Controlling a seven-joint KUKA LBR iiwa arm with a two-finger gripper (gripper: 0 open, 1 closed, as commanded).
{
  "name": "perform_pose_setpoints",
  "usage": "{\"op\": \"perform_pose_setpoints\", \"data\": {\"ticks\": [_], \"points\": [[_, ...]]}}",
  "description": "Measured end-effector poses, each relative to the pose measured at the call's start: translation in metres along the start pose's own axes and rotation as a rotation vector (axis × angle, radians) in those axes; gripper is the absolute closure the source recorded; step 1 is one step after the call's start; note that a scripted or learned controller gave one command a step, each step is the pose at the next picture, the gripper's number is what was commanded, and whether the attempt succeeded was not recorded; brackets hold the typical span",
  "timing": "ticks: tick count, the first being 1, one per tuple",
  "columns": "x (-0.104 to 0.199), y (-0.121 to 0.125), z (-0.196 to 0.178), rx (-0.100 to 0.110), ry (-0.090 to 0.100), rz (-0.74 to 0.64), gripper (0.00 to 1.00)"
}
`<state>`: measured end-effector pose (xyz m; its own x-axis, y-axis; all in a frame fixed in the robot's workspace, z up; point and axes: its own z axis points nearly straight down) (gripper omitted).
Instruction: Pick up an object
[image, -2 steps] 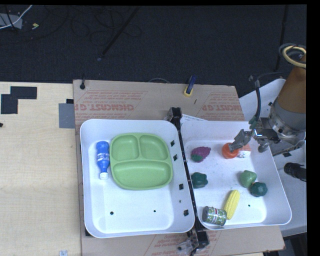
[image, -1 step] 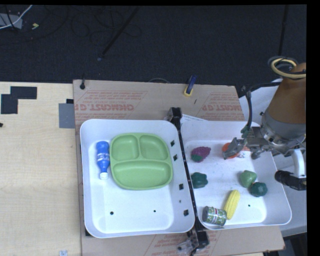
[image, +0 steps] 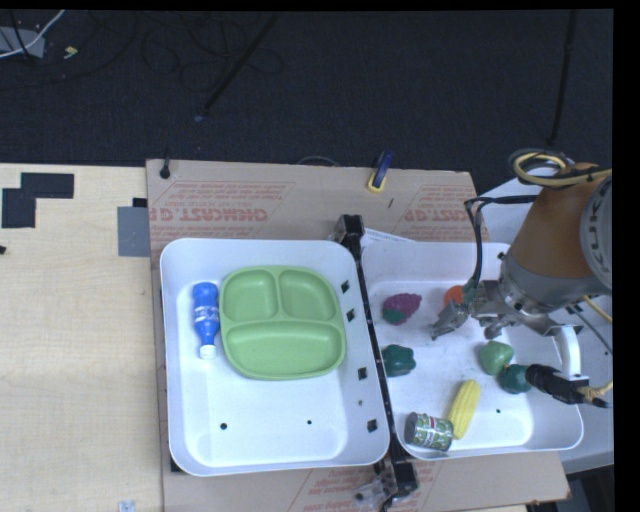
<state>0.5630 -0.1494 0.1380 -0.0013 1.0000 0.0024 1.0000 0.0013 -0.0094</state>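
Left bin (image: 185, 420): a blue bottle (image: 205, 317) lies on its side along the left edge of a green tray (image: 282, 322). Bottle looks light, smooth, round — it may roll. Tray is stiff and shallow; only its thin rim offers a hold, a poor pick.

Right bin (image: 560, 435), left to right: a purple lump (image: 402, 307) near the divider, a dark green piece (image: 397, 359) below it, a can (image: 430, 432) on its side at the front wall, a corn cob (image: 463, 405) just beside the can. These look like plastic toy foods — light, hard, slick by my judgement. Take the cob across its narrow width, mid-length. The can is rigid; grab it across the barrel, and expect it to roll if you nudge it.

The end effector (image: 452, 320) sits low over the middle of this bin, nothing between its tips that you can make out; whether it is spread or pinched you cannot tell from here. An orange piece (image: 455, 295) lies just behind it, partly hidden. A light green piece (image: 494, 356) and a dark green ball (image: 515, 378) lie to its right, close together; crowding could spoil a grip there.

Nearest candidates are the orange piece and the purple lump. The lump sits apart from its neighbours, so that is the cleaner take.
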Motion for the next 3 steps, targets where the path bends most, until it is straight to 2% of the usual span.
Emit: {"op": "perform_pose_setpoints", "data": {"ticks": [1, 2, 3], "points": [[0.003, 0.0, 0.053, -0.004, -0.001, 0.0, 0.0], [0.001, 0.0, 0.041, -0.004, 0.0, 0.006, 1.0], [0.002, -0.007, -0.005, -0.01, -0.002, 0.009, 1.0]]}}
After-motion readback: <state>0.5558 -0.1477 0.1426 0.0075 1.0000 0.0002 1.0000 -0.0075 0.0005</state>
